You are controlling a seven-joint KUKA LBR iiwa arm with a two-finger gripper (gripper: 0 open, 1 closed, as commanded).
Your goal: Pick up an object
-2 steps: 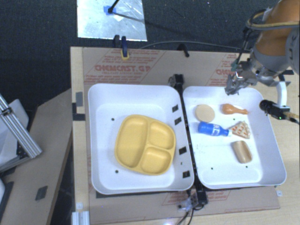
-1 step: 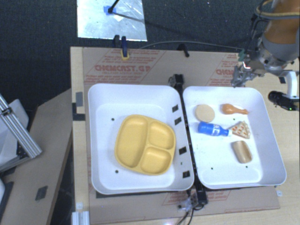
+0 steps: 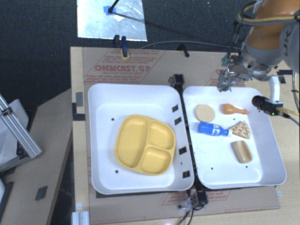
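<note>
The right white bin [image 3: 267, 172] holds a round tan cookie [image 3: 205, 112], an orange chicken drumstick [image 3: 233, 109], a blue bottle [image 3: 212, 129], a pizza slice [image 3: 241, 130] and a tan bread roll [image 3: 242, 151]. My gripper [image 3: 226, 82] hangs over the bin's far edge, above and behind the cookie and drumstick, touching none of them. Nothing shows between its fingers.
The left white bin [image 3: 101, 125] holds a yellow divided tray [image 3: 145, 144]. A black clamp strip [image 3: 185, 135] runs between the two bins. A black cylinder on a white bracket [image 3: 265, 103] juts over the right bin's far right rim. Cables cross the bench behind the bins.
</note>
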